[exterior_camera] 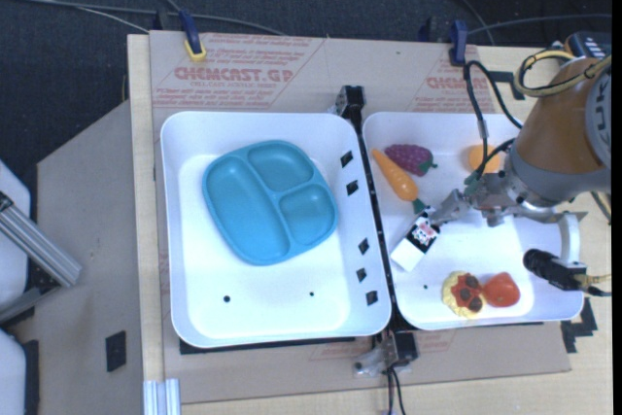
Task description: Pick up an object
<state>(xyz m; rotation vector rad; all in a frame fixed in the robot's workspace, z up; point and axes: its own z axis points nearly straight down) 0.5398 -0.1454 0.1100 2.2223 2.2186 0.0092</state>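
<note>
Dark carpet with loose cables surrounds the surface [253, 78], a board printed in red and held by two blue clamps. Two white bins sit on it side by side. The left bin [185, 238] holds a blue divided plate [270, 200], set toward its upper left.

The right bin [544, 306] carries the small things. A carrot [394, 176] lies near its upper left, with purple grapes [409, 157] just beside it. A small white and black card-like piece [416, 242] rests against the bin's left wall. Near the bottom edge a yellow toy with dark spots [464, 293] touches a red one [501, 289]. Something orange [478, 157] peeks out beside the arm.

The arm [564, 136] reaches in from the right, over the right bin. Its gripper [449, 206] hangs just above the card-like piece, below the carrot. Whether it is spread or closed, I cannot tell, and nothing is visibly in its hold.
</note>
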